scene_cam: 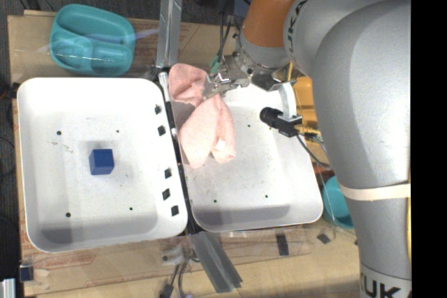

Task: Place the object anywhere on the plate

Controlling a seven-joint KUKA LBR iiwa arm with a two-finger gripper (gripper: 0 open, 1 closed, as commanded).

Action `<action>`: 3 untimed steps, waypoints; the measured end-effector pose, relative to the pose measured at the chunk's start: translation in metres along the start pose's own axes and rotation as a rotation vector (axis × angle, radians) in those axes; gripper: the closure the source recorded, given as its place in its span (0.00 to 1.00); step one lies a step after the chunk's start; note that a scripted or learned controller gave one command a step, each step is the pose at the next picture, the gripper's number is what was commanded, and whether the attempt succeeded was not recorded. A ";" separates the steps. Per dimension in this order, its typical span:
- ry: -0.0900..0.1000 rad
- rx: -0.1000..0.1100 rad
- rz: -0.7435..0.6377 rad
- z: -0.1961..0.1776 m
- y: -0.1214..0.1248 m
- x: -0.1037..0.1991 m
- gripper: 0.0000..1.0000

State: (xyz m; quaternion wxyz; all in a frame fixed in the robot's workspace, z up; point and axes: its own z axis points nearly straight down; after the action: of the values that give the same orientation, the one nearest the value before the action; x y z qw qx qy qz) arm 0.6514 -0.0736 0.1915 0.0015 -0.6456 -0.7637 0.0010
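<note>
A pink cloth (206, 125) lies bunched in the right bin (279, 185), along its left wall. Its upper fold (185, 80) laps over the divider between the bins. My gripper (220, 82) sits at the top of the cloth, its fingers shut on a pinch of the fabric, and the rest of the cloth trails down from there. The teal divided plate (91, 38) rests on the bench beyond the far left corner of the left bin, well left of the gripper.
A small blue cube (102, 160) sits in the left bin (42, 213). A black cable clip (279, 120) juts over the right bin. The grey arm covers the right side. A metal bracket (169, 24) stands behind the divider.
</note>
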 end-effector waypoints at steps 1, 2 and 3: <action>-0.001 -0.002 -0.054 -0.071 -0.020 0.072 1.00; 0.000 0.002 0.006 -0.049 -0.007 0.165 1.00; -0.002 0.002 0.078 0.001 -0.046 0.137 1.00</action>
State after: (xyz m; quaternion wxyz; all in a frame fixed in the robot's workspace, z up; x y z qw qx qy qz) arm 0.5836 0.0542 0.1903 0.0012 -0.6750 -0.7378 0.0023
